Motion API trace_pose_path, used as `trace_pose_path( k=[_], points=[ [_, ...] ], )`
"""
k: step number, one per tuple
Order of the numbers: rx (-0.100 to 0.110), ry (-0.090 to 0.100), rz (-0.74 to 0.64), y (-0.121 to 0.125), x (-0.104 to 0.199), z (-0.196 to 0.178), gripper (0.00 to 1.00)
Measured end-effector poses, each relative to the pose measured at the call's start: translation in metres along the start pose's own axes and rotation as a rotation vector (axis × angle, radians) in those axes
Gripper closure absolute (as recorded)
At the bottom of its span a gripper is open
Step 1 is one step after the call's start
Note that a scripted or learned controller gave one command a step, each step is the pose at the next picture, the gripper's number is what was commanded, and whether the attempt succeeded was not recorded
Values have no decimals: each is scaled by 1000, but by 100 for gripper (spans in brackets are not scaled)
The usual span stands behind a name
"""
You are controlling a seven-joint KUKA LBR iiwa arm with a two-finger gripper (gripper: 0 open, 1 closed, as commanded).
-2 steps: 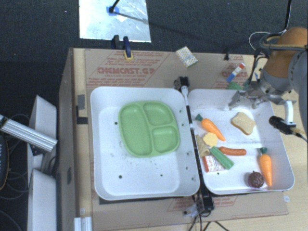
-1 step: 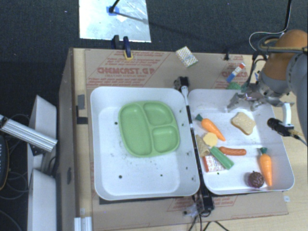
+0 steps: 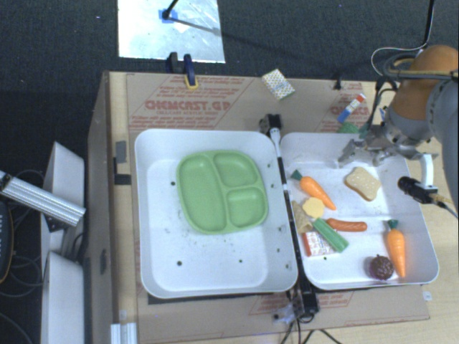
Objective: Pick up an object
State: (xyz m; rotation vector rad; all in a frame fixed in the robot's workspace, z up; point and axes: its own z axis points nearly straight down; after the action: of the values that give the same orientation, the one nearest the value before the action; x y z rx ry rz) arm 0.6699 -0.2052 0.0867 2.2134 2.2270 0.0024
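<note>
Partly hid | tool (image 3: 363, 151) nr bread (image 3: 363, 183) | fingers' state: can't tell | arm (image 3: 423, 92) cut off rt

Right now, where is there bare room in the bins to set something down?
Bare floor rings the green tray in the left bin, widest along the front. The right bin is crowded: carrots, sausage, bread.
</note>
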Motion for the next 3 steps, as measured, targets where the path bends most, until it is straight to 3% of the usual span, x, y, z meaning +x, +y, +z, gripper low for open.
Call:
trace_pose_path(
  k=[2, 3],
  points=[
    [0, 0, 0, 0, 0, 0, 0],
    [-6, -3, -2, 1, -1, -11, 100]
  ],
)
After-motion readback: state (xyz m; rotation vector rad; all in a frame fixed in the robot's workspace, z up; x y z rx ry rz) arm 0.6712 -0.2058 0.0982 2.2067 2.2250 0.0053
